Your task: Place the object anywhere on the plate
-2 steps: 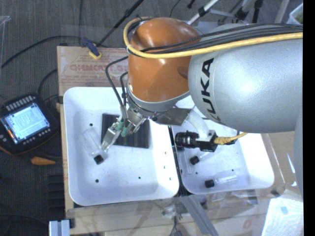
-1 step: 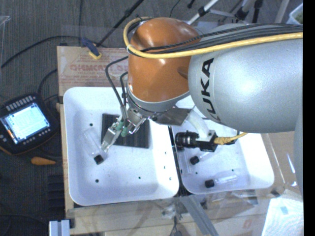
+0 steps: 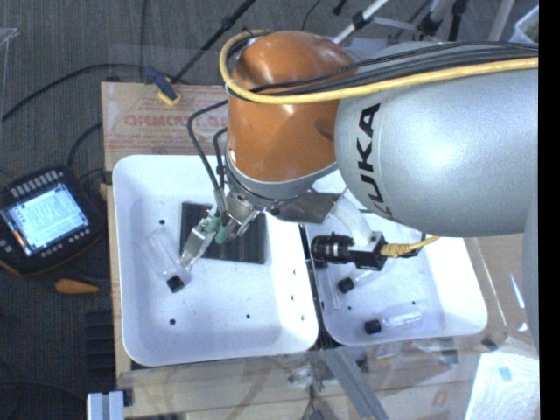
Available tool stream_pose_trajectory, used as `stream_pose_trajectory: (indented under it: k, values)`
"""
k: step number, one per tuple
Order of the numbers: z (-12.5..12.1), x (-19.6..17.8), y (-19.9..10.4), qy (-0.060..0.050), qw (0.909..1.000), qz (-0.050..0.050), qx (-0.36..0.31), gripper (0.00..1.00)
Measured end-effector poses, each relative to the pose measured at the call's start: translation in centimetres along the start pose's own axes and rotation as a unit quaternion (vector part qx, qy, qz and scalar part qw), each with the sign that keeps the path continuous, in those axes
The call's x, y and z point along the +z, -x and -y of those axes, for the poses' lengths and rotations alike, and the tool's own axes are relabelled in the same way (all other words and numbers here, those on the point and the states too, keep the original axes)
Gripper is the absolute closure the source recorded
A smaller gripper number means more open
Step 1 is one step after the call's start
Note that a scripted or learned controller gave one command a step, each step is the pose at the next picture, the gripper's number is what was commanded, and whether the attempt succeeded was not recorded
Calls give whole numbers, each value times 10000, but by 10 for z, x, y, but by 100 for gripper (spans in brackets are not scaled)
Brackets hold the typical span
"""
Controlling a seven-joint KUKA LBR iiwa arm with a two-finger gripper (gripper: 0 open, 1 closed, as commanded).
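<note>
The end effector (image 3: pixel 194 250) hangs over the left bin (image 3: pixel 140 322), left of center frame, beside the black plate (image 3: pixel 249 243); whether its fingers are spread I cannot tell. A clear vial (image 3: pixel 164 265) lies nearby.

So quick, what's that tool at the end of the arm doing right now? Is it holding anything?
Tool: over the left bin, at the edge of the black plate. Whether it is open, closed or holding something cannot be told from this view.

camera view: overhead | slanted down | both bins (image 3: pixel 131 234) | arm (image 3: pixel 437 147) close
</note>
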State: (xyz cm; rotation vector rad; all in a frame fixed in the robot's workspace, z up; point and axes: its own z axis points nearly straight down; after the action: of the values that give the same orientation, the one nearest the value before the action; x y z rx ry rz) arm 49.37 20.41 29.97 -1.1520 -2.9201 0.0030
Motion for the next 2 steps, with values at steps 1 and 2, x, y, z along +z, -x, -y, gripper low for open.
stream_pose_trajectory:
  k: [1, 2]
  values:
    - [0, 0, 0, 0, 10000, 0, 0, 0]
    - [0, 0, 0, 0, 10000, 0, 0, 0]
